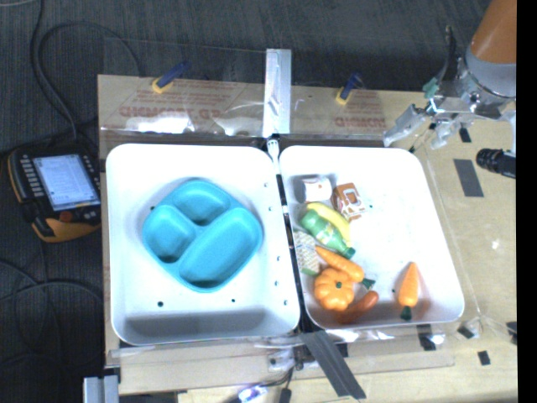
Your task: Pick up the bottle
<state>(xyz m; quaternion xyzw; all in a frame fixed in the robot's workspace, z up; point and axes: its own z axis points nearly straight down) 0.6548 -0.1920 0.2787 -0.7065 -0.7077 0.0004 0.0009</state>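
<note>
Pincer (417, 130) hangs spread, holding nothing, beyond right white bin's (436, 217) far corner | green plastic bottle (327, 232) lies tilted among toy food near divider | best approach: descend straight, straddling its body.

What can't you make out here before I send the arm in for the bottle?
- Gripper, camera view: too small and blurred to tell its finger state.
- Green bottle: partly covered by the banana; label unreadable.
- Arm: cut off by the top right corner.
</note>
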